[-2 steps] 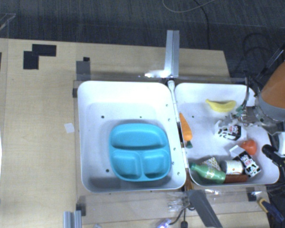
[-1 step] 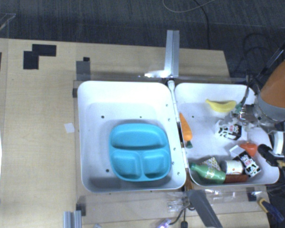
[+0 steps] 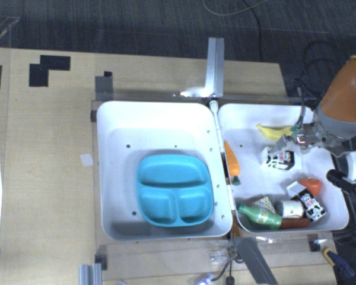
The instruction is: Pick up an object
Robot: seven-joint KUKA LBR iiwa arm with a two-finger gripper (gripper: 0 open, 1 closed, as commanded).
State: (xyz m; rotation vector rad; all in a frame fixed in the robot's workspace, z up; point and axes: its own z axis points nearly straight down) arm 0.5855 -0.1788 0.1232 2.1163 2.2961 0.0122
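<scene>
Camera view: looks down on two white bins side by side on a wooden table.
Claw: at the upper right of the right bin, under the grey arm with its orange band; the fingers are small and blurred, so I cannot tell whether they are spread or closed, and nothing shows between them.
Banana: yellow, lying just left of the claw, its right end close to or perhaps touching the claw tip.
Black-and-white toy: just below and left of the claw, apart from it, on the bin floor.
Carrot: orange, lying along the right bin's left wall, well left of the claw.
Front clutter: an orange piece, a black-and-white patterned block, a white cup and a green bottle crowd together along the near wall, well below the claw.
Left bin: holds a blue divided tray, lying flat, far from the claw.
</scene>
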